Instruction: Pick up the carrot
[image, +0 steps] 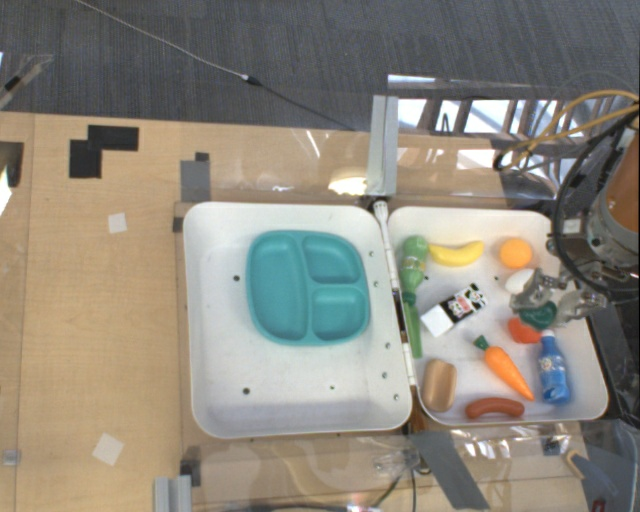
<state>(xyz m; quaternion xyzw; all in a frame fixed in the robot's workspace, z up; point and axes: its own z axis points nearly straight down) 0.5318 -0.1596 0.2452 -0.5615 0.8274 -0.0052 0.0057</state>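
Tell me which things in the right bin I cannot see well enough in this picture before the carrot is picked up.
- Gripper, camera view: too small and cluttered to tell open from shut.
- Teal object and red object: partly covered by the gripper, so identity is unclear.
- Black and white box: print too small to read.
- Carrot: fully visible, lying free below the gripper.
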